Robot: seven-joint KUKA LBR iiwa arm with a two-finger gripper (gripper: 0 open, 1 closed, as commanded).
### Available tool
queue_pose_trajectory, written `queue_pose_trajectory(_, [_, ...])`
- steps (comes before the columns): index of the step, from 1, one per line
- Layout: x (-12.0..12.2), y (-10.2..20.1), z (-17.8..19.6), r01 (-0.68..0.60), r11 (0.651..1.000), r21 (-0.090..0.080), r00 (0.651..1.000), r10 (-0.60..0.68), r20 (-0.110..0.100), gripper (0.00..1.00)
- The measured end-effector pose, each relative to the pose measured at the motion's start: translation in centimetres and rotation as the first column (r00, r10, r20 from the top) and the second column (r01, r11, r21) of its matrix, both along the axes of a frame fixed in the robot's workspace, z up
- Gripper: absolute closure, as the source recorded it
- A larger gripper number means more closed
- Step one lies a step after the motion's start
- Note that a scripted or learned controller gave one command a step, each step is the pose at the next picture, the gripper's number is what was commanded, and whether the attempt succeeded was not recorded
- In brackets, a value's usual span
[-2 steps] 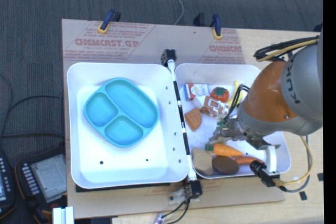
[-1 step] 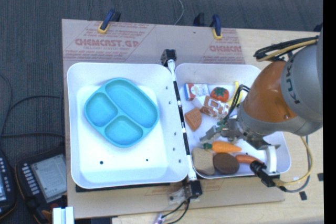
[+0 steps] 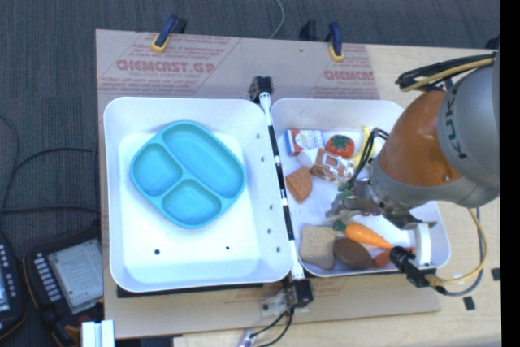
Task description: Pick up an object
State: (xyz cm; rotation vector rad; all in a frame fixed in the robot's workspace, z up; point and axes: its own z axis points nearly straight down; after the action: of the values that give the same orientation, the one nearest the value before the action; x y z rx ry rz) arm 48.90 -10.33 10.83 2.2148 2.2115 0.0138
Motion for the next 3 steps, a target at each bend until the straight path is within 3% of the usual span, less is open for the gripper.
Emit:
queue_pose_trajectory(1, [-0.01,0.01,-0.01,0.0,1.0,0.0,1.0,0.0,0.0,0.0])
queue_pose_trajectory(2, [0.04,0.05,0.94,-0.001,1.0,0.001,1.0,0.001,0.0,1.0])
queue_pose_trajectory(3, [0.03,0.05,0.93,-0.001,1.0,0.001,1.0,0.001,-0.001,0.0])
